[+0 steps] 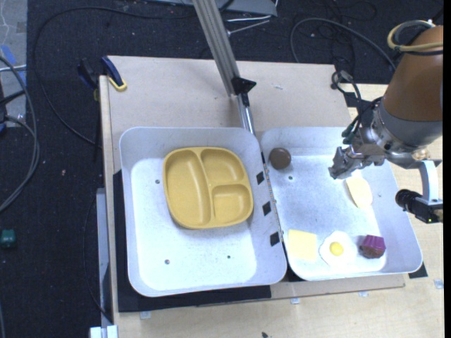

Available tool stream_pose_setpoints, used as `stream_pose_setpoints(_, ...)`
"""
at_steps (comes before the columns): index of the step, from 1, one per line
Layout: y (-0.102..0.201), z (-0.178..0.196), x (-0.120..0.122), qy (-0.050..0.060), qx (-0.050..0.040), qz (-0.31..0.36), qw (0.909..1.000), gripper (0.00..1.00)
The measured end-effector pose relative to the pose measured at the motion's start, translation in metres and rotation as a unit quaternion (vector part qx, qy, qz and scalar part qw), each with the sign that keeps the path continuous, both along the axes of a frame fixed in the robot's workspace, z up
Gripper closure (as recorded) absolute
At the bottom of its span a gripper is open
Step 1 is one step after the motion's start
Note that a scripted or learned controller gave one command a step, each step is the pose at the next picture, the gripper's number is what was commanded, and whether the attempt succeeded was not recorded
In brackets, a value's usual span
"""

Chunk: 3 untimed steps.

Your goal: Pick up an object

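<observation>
We see the arm [414, 90] reaching in from the right, grey body with an orange band above the wrist, angled down over the right bin [310, 196]. The tool [343, 166] sits low at the upper right part of that bin, dark and blurred against the white floor. We cannot tell whether it is spread or pressed together, and we see nothing clearly between its tips.

Just below and to the right of the tool lies a pale yellow slice [359, 191], tilted, resting on the bin floor. Its upper end is close to the tool; whether the two touch we cannot say.

Other items in the right bin: a small brown round object [280, 158] near the upper left corner, well apart from the tool. Along the lower edge, a yellow block [303, 244], then a toy fried egg [336, 248] just beside it, then a purple piece [373, 246] near the egg's right side.

The left bin [148, 259] holds a yellow divided plate [208, 186] with three compartments, set toward the upper middle.

Both bins sit side by side on the light wooden counter [176, 94]. A metal pole [218, 37] runs at a slant from the top down to the gap between the bins. Black cables [56, 111] lie on the dark floor around the counter.
</observation>
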State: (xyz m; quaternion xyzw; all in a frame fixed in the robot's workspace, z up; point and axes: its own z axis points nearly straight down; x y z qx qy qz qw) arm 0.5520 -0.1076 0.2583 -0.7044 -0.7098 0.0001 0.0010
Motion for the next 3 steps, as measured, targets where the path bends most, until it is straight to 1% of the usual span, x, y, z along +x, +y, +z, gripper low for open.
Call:
stream_pose_setpoints(2,0.113,0.001,-0.026,0.0,0.0002,0.001,1.0,1.0)
stream_pose_setpoints(3,0.161,-0.014,-0.031,0.001,-0.0002,0.0,1.0,1.0)
